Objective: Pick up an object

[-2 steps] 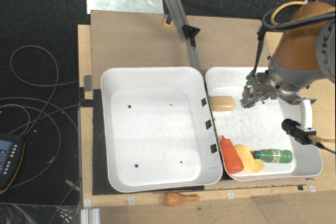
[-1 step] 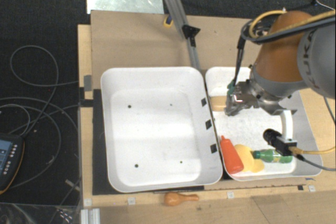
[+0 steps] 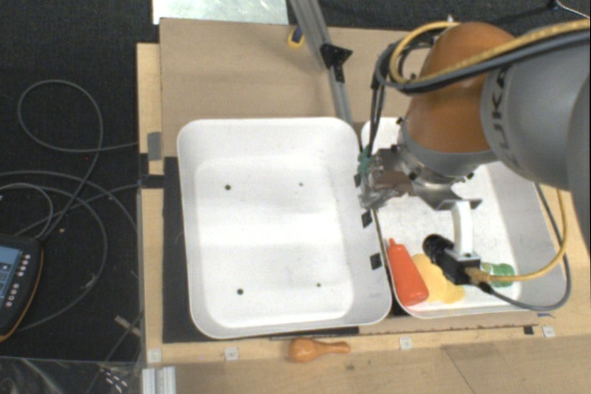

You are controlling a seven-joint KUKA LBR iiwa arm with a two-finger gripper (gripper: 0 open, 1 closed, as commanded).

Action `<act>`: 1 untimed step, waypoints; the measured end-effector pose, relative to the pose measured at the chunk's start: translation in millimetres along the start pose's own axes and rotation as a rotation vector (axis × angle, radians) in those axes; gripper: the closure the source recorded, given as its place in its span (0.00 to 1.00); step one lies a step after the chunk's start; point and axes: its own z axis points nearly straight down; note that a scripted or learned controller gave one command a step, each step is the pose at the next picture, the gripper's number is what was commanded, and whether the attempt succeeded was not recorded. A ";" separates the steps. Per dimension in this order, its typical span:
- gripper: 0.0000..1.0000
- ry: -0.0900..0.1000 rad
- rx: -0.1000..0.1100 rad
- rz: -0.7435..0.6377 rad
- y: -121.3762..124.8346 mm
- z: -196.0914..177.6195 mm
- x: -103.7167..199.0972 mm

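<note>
While my grey arm (image 3: 517,106) reached across from the right, the left bin (image 3: 268,143) lay just beside the right bin (image 3: 517,217). My pincer (image 3: 374,187) hung at the right bin's left wall; whether it was apart or together, I could not tell. A red object (image 3: 407,277) lay in that bin's near left corner, touching a yellow one (image 3: 441,281), with a small green piece (image 3: 501,271) near.

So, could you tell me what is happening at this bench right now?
The grey arm reaches in over the right-hand bin, its tool near that bin's left wall. A red object and a yellow one lie at the bin's front. Nothing is visibly held yet.
</note>
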 end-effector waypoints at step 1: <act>1.00 -0.001 0.001 0.001 -13.7 8.6 51.2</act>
